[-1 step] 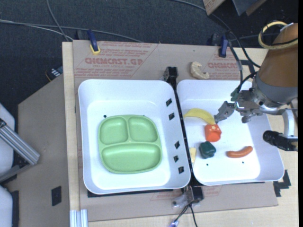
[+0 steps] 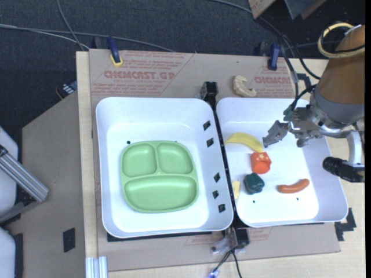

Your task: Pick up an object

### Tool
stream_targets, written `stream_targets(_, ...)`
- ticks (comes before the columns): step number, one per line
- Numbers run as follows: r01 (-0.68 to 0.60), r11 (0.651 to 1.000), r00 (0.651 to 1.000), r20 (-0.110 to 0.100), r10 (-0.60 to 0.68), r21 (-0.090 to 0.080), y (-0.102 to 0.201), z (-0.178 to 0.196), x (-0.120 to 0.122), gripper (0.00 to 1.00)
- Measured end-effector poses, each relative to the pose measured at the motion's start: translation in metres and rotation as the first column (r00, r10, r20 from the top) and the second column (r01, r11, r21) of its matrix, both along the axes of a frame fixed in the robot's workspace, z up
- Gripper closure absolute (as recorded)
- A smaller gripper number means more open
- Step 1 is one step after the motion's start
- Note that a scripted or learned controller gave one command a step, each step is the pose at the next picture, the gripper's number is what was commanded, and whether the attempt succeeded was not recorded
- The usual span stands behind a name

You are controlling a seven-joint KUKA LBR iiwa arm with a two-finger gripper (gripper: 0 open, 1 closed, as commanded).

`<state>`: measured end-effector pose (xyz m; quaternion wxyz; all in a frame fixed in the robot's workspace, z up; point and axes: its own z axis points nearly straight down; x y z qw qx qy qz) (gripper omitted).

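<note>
1. The gripper [image 2: 288, 133] hangs over the right bin [image 2: 330, 210], up above the toys. Its two fingers are spread apart, with nothing between them.

2. The arm [image 2: 342, 80] comes in from the right side, so the hand is tipped toward the middle of the bin.

3. Just below the hand's near finger lies the yellow banana [image 2: 243, 140]. It is the closest toy, so I think it may be the easiest one to grab.

4. A bit farther below the hand sits the red tomato toy [image 2: 261, 163]. It touches the end of the banana or sits right beside it. That could make a clean grab harder.

5. Below that is the dark green toy [image 2: 253, 183]. Off to the side of it, under the hand's far finger but well away, lies the little sausage [image 2: 293, 186].

6. Far across from the hand, in the left bin [image 2: 110, 126], rests a green plate [image 2: 159, 175] with three parts. It lies flat in the middle of its bin.

7. The hand is open and high, so I think it is getting ready to go down. No toy is picked up yet.
</note>
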<state>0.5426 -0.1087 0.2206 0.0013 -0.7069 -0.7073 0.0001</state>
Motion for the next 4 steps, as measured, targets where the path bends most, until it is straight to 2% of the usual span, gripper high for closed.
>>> stream_targets(1,0.000,1.000,1.000,-0.006,0.000,0.001,0.006,-0.062,0.002,0.00)
stream_targets(3,0.001,1.000,1.000,-0.003,-0.001,0.001,0.009,-0.137,0.000,0.00)
stream_targets(4,0.001,1.000,1.000,0.000,-0.001,0.001,0.008,-0.125,0.001,1.00)
